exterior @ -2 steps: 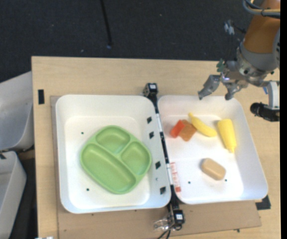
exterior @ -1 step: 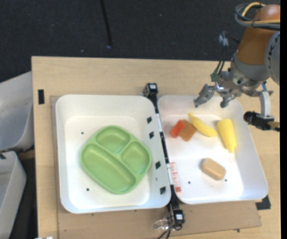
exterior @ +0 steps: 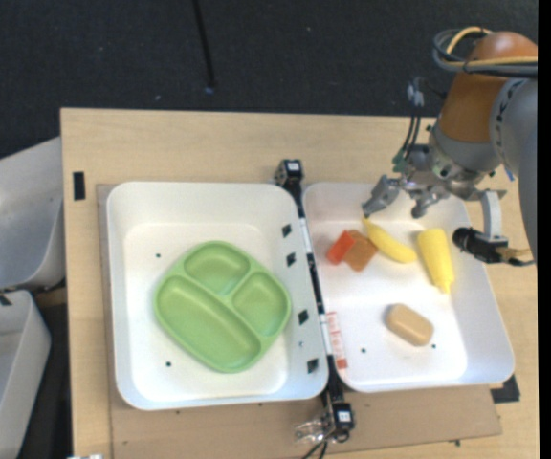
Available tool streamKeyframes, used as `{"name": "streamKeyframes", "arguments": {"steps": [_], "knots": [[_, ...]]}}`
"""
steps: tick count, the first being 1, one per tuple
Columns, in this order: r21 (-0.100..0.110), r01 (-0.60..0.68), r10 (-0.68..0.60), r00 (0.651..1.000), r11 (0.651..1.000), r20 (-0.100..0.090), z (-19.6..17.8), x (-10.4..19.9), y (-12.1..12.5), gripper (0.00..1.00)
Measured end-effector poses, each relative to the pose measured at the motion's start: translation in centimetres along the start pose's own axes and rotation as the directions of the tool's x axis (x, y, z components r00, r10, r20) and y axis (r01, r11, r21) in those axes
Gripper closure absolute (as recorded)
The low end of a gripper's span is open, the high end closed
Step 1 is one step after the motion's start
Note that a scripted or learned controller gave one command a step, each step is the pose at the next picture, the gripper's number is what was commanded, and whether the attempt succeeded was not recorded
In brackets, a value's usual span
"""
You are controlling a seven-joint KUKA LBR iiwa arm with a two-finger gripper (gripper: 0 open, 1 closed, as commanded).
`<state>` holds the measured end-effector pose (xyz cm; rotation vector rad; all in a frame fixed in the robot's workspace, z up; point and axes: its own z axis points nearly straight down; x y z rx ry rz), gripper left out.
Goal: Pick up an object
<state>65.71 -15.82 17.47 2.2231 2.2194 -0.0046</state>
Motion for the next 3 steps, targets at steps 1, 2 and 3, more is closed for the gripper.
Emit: {"name": "streamKeyframes", "arguments": {"steps": [1, 2, 3], "knots": [[0.001, 0.004, -0.004, 1.0, 1.0, -0.001, 4.9, 0.8, -0.3, 0.0], [-0.005, 0.004, -0.004, 1.0, 1.0, 0.0, 3.4, 0.6, -0.2, 1.0], [-0.008, 0.004, -0.004, 1.0, 1.0, -0.001, -3.0, 0.8, -0.4, 1.0]]}}
